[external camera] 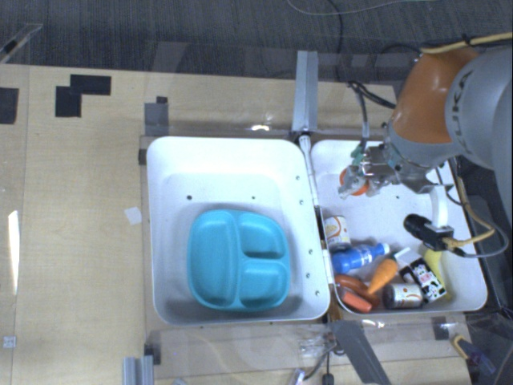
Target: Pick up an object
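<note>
Small orange-and-white object is seen at the tips of the two-finger gripper in the right white bin, far end. Finger spread cannot be told; a grip is not confirmed. Grey arm is extended in from the right.

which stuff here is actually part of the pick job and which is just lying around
In play: gripper over the right bin; the small orange-and-white thing at its tip.

Just lying about: blue divided tray in the left bin; blue bottle; carrot; banana; can.
</note>
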`<state>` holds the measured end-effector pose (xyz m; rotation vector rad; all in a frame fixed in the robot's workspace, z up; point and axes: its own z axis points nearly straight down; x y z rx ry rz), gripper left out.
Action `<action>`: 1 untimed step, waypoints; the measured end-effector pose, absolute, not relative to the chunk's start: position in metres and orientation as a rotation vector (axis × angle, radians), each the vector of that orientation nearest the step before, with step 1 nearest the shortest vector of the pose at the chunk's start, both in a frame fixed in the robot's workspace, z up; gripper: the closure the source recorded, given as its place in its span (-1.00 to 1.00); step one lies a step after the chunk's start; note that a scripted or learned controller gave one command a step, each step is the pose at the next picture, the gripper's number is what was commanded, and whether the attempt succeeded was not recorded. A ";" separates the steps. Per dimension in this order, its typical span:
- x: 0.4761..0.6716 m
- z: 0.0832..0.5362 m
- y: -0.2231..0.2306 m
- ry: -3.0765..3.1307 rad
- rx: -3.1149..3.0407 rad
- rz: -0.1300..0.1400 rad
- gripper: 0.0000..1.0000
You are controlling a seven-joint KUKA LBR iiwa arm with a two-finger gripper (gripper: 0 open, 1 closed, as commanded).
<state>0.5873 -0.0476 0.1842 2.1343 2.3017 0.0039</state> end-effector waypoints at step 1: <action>0.642 0.186 -0.075 2.406 2.015 0.001 1.00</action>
